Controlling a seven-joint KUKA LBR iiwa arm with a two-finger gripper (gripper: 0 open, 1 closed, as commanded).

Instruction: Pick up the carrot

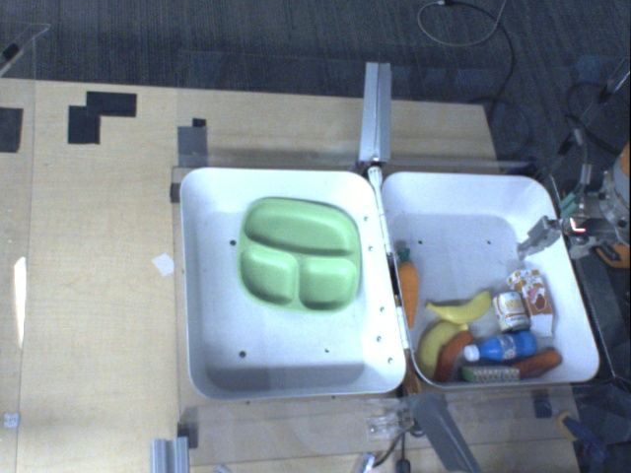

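Your carrot lies stiff and smooth along the right bin's left wall; grip mid-length; jaw state I cannot tell.

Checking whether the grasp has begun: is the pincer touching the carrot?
Apart. In the camera view the pincer sits at the right bin's far right edge, while the carrot lies against its left wall, bare floor between them.

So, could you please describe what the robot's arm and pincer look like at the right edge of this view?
The pincer is pale grey metal, slim and angular, on a compact grey and black wrist block with a small reddish light. Dark cables loop above and behind it. A patch of orange on the arm shows at the frame's edge. Finer markings are too small to tell.
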